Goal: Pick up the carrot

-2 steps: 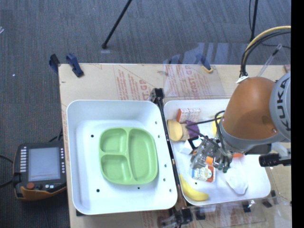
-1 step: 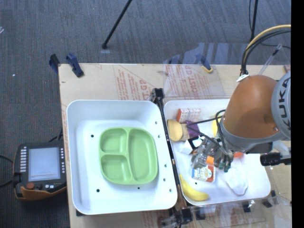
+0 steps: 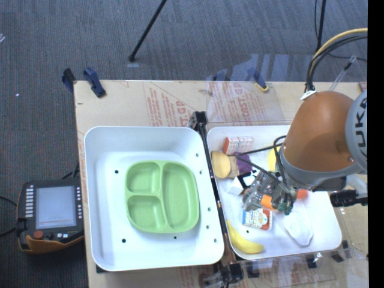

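Note:
My gripper point(image 3: 268, 195) hangs low over the middle of the right bin point(image 3: 333, 240), under the arm's orange wrist band. A small orange piece that looks like the carrot point(image 3: 302, 192) peeks out just to the right of the gripper. The arm hides the rest of it. Whether the gripper touches it I cannot tell.
In the right bin lie a banana point(image 3: 246, 240) at the front, a small carton point(image 3: 258, 219) just below the gripper, a white lump point(image 3: 299, 228), a red-and-white box point(image 3: 238, 144), a tan round item point(image 3: 221, 165) and a purple piece point(image 3: 245, 162). The left bin point(image 3: 102, 161) holds a green divided plate point(image 3: 162, 195).

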`<state>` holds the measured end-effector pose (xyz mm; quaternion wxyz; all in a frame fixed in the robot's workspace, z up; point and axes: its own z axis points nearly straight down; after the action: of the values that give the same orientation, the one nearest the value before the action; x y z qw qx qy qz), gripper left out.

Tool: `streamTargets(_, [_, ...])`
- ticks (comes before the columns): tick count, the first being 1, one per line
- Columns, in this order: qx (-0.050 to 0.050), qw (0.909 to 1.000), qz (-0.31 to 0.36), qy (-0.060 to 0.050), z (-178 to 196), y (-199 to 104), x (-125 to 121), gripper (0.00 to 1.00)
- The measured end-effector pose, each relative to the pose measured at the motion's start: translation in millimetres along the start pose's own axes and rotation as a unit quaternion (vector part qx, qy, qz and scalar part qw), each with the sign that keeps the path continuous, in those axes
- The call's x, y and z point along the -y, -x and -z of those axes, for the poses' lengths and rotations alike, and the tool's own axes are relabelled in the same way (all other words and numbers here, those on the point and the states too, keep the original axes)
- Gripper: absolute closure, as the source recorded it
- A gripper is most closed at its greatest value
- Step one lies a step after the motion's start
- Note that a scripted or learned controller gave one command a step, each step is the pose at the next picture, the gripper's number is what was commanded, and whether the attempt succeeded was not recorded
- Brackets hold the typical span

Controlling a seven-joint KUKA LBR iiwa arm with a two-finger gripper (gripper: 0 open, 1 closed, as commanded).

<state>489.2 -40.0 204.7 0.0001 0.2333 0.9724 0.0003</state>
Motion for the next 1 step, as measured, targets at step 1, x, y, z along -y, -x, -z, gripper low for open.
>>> streamTargets(1, [-0.002,0.9905,-0.138,-0.001,-9.9,-3.9,21.5,1.0])
